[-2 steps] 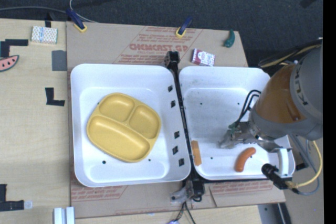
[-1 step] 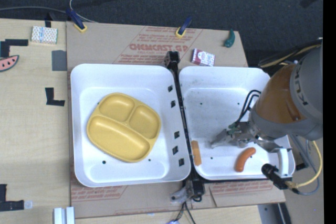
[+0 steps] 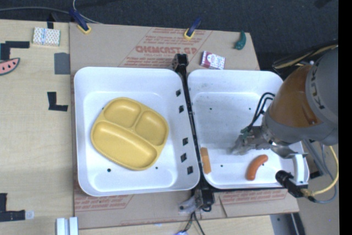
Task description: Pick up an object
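My gripper [image 3: 242, 144] hangs low in the right bin [image 3: 231, 81], grip state unclear from here, w/ the orange sausage [image 3: 256, 167] just beside it near the front wall, so I'd center over its middle before closing.

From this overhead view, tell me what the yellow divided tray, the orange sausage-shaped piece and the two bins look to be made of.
Yellow divided tray: probably moulded plastic, with a smooth satin surface and rounded compartment ridges.
Orange sausage-shaped piece: likely plastic or rubber toy food; its colour is uniform with a slight sheen, though I cannot tell how hard it is.
Bins: seemingly white plastic, matte, with rounded moulded corners and scuff marks.
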`<state>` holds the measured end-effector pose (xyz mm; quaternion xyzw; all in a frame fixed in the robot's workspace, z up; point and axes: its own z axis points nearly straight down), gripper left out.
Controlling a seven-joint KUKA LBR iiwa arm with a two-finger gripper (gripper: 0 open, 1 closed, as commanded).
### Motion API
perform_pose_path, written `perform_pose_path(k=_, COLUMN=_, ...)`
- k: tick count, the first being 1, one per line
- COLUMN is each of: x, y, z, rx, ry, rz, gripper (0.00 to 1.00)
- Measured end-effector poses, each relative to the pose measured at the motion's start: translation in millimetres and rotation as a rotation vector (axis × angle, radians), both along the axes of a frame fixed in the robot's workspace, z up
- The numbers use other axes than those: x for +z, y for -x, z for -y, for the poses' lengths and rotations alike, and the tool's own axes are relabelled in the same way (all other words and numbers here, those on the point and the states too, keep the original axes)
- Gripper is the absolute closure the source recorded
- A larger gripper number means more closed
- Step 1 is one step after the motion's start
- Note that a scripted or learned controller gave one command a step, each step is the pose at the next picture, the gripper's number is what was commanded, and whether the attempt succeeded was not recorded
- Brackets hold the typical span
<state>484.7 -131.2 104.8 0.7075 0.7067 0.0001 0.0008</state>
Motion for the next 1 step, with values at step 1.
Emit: perform_pose_path(k=1, x=-0.1, y=0.1, z=0.0, rx=0.000, ry=0.000, rz=0.000, gripper=0.00)
